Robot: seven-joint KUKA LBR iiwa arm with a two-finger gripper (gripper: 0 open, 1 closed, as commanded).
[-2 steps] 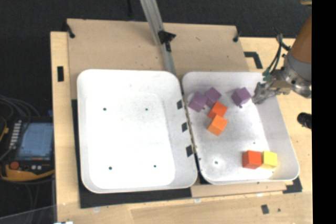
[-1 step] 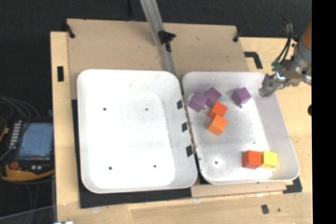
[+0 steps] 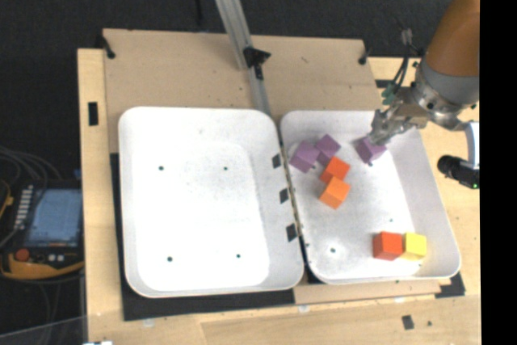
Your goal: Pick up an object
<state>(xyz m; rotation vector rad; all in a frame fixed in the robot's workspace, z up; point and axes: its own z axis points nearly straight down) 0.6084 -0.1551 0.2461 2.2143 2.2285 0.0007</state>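
We see the gripper (image 3: 386, 132) lowered over the upper right part of the right bin (image 3: 432, 198), with a small purple block (image 3: 370, 149) directly at its tip. The block touches or sits just under the tip, but we cannot tell whether the gripper is spread wide or closed on it, so we do not count the block as held.

**Risks.** We judge that the main hazard is a partial grip: if the gripper meets the purple block at a corner, the block may twist out or be pushed toward the bin's far wall. The block appears tilted, which would make an even grip harder. A lift begun too early could also drop it back among its neighbours.

**Containers.** The right bin also holds a larger purple piece (image 3: 313, 152) near its left wall, seemingly two blocks joined or touching. Just below it lie two orange blocks (image 3: 334, 180), one against the other. Near the lower right corner we find an orange-red block (image 3: 388, 245) touching a yellow block (image 3: 415, 244). The left bin (image 3: 198, 198) shows bare white floor with a few dark dots. Both bins rest side by side on the desk (image 3: 95, 174).
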